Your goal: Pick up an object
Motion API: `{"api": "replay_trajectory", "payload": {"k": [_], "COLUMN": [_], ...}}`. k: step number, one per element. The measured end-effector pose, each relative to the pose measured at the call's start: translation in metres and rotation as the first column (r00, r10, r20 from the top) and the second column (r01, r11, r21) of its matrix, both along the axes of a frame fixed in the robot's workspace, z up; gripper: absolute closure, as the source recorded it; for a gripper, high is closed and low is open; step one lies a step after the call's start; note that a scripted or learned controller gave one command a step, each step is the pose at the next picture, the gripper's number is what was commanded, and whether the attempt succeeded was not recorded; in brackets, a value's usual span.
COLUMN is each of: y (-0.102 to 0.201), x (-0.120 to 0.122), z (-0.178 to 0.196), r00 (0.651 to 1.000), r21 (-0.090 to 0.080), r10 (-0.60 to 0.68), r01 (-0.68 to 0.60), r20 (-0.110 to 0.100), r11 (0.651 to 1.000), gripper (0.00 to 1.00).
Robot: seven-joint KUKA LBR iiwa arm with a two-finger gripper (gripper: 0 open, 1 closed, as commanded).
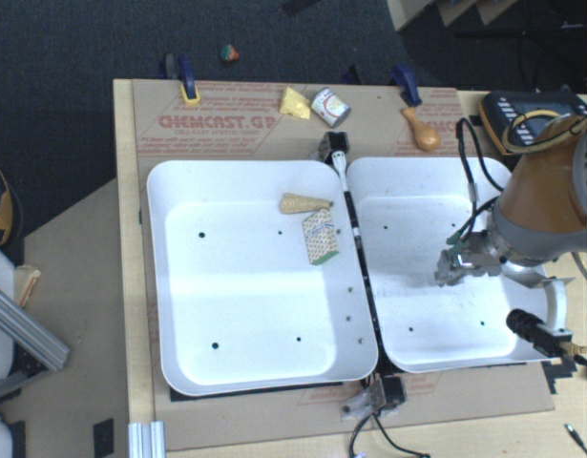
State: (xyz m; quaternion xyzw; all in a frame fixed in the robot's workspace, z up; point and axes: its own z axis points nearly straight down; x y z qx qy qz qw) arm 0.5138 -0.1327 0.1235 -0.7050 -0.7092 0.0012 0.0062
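My gripper (452,263) hangs low over the right bin (408,184); I cannot tell how its jaws stand. The nearest targets, a tan stick (303,203) and a patterned packet (320,236), lie in the left bin (169,256), toward nine o'clock. I should travel there, centre over one piece, then descend.
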Motion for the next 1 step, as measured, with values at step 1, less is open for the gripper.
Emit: {"api": "replay_trajectory", "payload": {"k": [1], "y": [-0.0551], "x": [-0.0358], "z": [0.0771], "r00": [1.0], "r21": [-0.011], "r10": [-0.011], "r01": [0.011], "r20": [0.016], "r11": [1.0], "gripper": [1.0]}}
